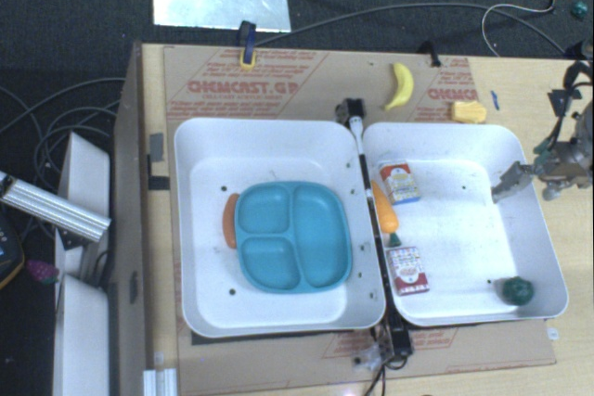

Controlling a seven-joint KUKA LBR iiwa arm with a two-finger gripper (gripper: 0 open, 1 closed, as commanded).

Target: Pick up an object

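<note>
At the right edge of the frame, the gripper point(506, 184) reaches over the rim of the right bin point(520, 311), with a grey finger slanting down toward the bin's floor; whether it is released or clenched cannot be told from this angle, and nothing is visible in its grasp. The nearest objects lie well apart from it: a small red-and-white carton point(399, 182) to its left near the bin's upper left corner, an orange carrot-like piece point(384, 210) against the divider just below that, a second red-and-white carton point(406, 269) lower left, and a dark green ball point(517, 290) in the lower right corner, below the gripper. The left bin point(209, 301) holds a blue divided tray point(293, 235) with an orange piece point(228, 220) touching its left side. On the counter point(306, 83) above the bins sit a banana point(401, 85) and a yellow block point(469, 112).
</note>
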